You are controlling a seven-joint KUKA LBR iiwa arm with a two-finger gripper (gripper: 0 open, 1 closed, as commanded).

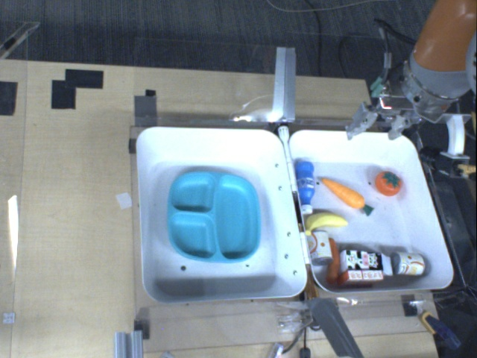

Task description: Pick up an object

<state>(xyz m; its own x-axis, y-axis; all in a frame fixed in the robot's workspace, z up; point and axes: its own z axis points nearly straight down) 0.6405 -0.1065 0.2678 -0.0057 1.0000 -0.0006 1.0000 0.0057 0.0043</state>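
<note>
The arm (446, 21) comes in at the upper right of the frame, and its gripper (378, 121) hangs over the top rim of the right bin (417, 159), near the bin's upper middle edge. The two fingers (358, 122) are spread apart, one toward the left and one toward the right, with nothing between them.

All the loose items lie lower in the right bin, apart from the gripper. The tomato (387, 183) sits nearest, below and slightly right of the fingers, in the upper right part of the bin. The carrot (346, 193) lies at a slant below and left of the gripper, near the middle of the bin. A blue bottle (304, 181) lies along the bin's left wall, with a banana (326, 221) just below it. A dark bottle (361, 265) lies flat along the bottom edge, a small jar (320, 245) at its left end and a can (409, 263) at its right end.

The left bin (153, 162) holds a blue tray (215, 215) with compartments, well apart from the gripper.
</note>
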